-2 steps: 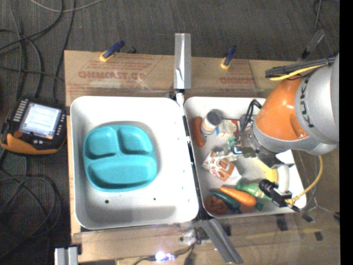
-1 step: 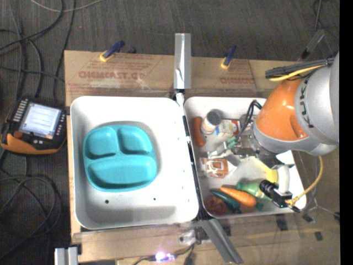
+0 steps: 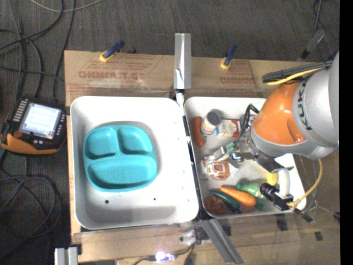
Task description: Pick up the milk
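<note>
In the right bin (image 3: pixel 190 148), a small white carton with orange-brown print (image 3: pixel 215 169) lies flat near the left wall; it looks like the milk. My gripper (image 3: pixel 234 151) hangs low over the middle of that bin, just up and to the right of the carton, under the orange wrist band (image 3: pixel 281 120). Nothing is visibly held. The arm's grey body hides the right part of the bin.
A bottle with a grey cap (image 3: pixel 213 120) and a red sausage-like piece (image 3: pixel 198 132) lie at the bin's back left. A carrot (image 3: pixel 242 196), a green item (image 3: pixel 249 187) and a dark red piece (image 3: pixel 217 205) lie at the front. The left bin holds a teal divided plate (image 3: pixel 120 157).
</note>
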Action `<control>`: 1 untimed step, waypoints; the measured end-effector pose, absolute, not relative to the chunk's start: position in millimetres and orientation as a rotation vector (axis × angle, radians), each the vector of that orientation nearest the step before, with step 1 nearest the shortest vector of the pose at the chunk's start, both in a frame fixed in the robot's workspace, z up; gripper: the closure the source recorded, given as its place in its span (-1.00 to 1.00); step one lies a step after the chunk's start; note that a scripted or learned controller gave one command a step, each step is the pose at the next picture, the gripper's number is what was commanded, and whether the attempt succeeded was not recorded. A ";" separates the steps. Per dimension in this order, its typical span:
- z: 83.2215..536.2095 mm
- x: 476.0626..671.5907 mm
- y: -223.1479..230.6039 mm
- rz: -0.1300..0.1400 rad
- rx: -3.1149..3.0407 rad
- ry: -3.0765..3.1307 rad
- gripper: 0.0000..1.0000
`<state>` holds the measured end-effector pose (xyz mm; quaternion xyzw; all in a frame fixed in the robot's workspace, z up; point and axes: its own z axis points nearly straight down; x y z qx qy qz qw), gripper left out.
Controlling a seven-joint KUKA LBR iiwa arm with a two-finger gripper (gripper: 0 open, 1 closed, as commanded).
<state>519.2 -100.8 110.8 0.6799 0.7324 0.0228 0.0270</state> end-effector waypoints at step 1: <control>110.7 507.4 -98.0 0.072 2.128 2.223 -1.00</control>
